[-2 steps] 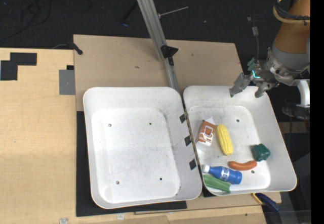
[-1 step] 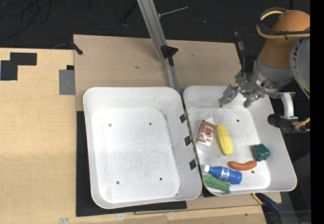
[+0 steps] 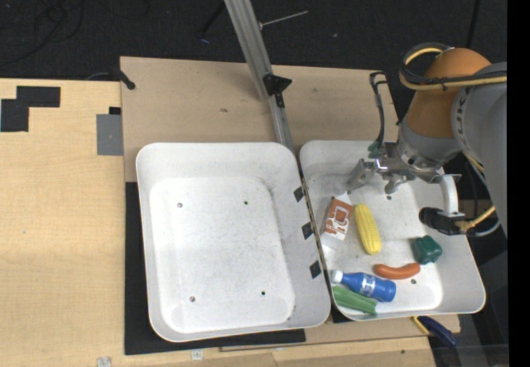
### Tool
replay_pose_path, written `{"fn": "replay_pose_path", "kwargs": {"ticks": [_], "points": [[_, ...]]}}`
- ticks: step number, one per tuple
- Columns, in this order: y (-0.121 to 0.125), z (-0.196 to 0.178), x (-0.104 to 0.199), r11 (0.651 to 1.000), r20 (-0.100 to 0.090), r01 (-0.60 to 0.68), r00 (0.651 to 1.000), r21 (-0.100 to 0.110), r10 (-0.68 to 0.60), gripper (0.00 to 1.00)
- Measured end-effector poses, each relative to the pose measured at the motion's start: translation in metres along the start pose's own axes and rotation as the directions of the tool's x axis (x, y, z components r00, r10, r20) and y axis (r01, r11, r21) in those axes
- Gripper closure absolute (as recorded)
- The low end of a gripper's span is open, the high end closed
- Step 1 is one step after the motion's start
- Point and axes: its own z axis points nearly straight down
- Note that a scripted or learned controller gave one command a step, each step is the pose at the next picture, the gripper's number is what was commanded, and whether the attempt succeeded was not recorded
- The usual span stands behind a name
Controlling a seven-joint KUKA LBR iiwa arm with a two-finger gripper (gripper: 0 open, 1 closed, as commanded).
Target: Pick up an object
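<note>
Hovering over the far end of the right bin, the gripper has its fingers spread and pinches nothing — probably still choosing. The corn cob lies just below it, beside the small carton.

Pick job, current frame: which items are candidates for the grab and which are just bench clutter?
Candidates, all in the right bin:
- corn cob
- orange-and-white packet
- blue bottle
- green vegetable
- sausage
- dark green block
The hand hangs over that bin's far end, holding nothing visible.

Clutter:
- left bin
- slanted metal rail
- black clips between the bins
</note>
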Motion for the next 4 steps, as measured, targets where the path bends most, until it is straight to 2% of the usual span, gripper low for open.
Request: {"fn": "replay_pose_path", "kwargs": {"ticks": [1,2,4], "points": [[0.0,0.016,0.001,1.0,0.001,0.0,1.0,-0.004,0.0,0.0],[0.0,0.005,0.001,1.0,0.001,-0.001,1.0,-0.005,0.001,1.0],[0.0,-0.101,-0.006,1.0,0.003,-0.002,1.0,-0.014,0.002,1.0]]}}
